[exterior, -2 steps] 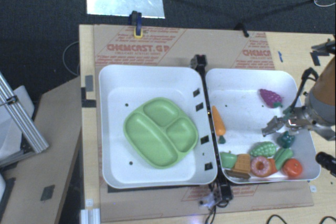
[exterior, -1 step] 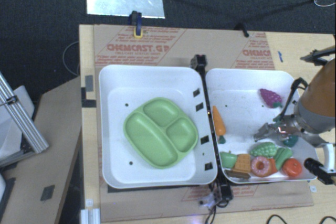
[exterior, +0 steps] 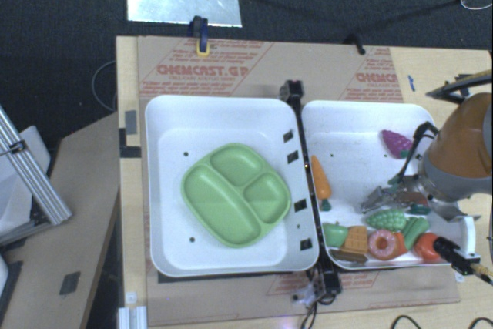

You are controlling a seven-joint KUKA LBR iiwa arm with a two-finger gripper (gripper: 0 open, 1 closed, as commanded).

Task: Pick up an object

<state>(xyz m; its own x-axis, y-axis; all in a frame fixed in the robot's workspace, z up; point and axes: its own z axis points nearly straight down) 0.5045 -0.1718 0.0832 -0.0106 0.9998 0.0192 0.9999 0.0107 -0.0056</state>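
Gripper (exterior: pixel 377 200) was positioned low in right bin (exterior: pixel 347 127), above toy food pile (exterior: pixel 385 231); finger state could not be told.

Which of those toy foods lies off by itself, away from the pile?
The purple one, alone near the right bin's far wall; the others crowd its near edge.

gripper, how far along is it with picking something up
Done: the gripper is down in the right bin, just above the toy food pile near the green bumpy piece. In hand: nothing visibly lifted. Left: a grasp and a lift. The carrot and purple piece lie apart, and the green tray sits in the left bin.
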